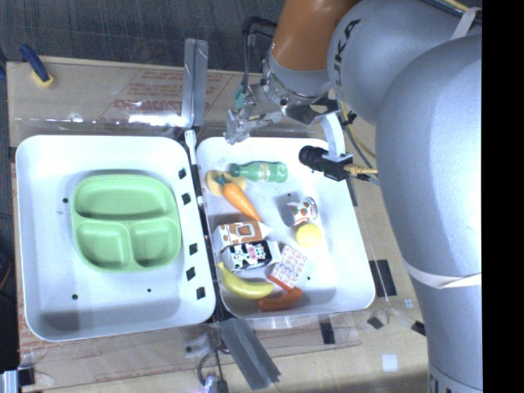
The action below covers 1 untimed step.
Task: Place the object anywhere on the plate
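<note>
A green three-compartment plate (125, 222) lies in the left bin (49, 301). The right bin (344, 289) holds the objects: a green bottle (259, 171), a carrot (241, 202), a banana (244, 285), a yellow lemon (309, 235), a small red-and-white can (302, 210), small cartons (243, 244), a red-and-white packet (286, 268) and a red sausage (280, 301). My gripper (239, 125) hangs over the right bin's far left corner, above and just beyond the bottle. Nothing shows between its fingers.
A grey divider clamp (195, 80) stands between the bins at the back. A black fitting with a yellow cable (327, 164) juts from the arm over the right bin's far side. The big grey arm (409, 137) covers the right of the bench.
</note>
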Each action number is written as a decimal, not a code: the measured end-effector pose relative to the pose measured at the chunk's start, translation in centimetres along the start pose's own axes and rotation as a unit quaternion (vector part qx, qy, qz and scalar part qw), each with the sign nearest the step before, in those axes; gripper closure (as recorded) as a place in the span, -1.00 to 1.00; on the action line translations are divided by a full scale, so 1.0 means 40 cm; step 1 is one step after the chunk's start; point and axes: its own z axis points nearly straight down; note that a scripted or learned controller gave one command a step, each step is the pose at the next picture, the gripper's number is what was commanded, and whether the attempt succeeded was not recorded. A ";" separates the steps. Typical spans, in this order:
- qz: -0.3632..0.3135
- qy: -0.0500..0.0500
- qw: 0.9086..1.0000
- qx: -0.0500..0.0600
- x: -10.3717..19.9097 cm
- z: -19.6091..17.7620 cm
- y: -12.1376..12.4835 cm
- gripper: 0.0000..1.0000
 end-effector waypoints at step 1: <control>0.070 0.001 0.998 0.002 0.004 0.099 -0.150 1.00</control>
